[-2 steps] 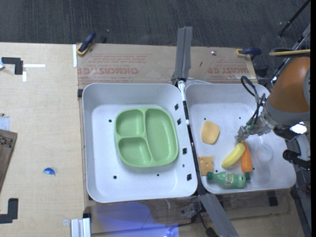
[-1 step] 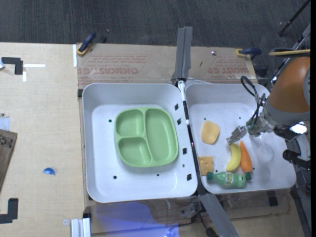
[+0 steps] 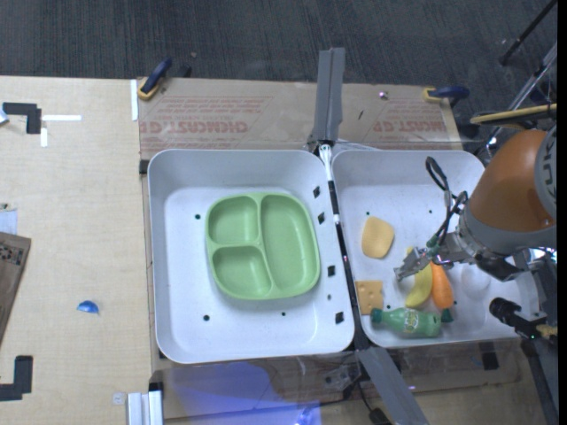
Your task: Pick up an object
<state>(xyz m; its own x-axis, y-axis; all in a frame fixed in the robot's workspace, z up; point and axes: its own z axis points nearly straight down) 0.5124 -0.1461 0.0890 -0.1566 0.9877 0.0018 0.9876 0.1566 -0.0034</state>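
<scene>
Two white bins side by side: left bin (image 3: 168,264) holds green divided plate (image 3: 263,245); right bin (image 3: 399,180) holds toy food. Gripper (image 3: 416,262) low over right bin's near right part, just above yellow banana (image 3: 421,287); whether it is spread or closed, cannot tell. Orange carrot (image 3: 441,287) beside banana, green bottle (image 3: 407,321) lying in front, cracker square (image 3: 369,296) left, yellow chip-shaped piece (image 3: 377,236) farther back
</scene>
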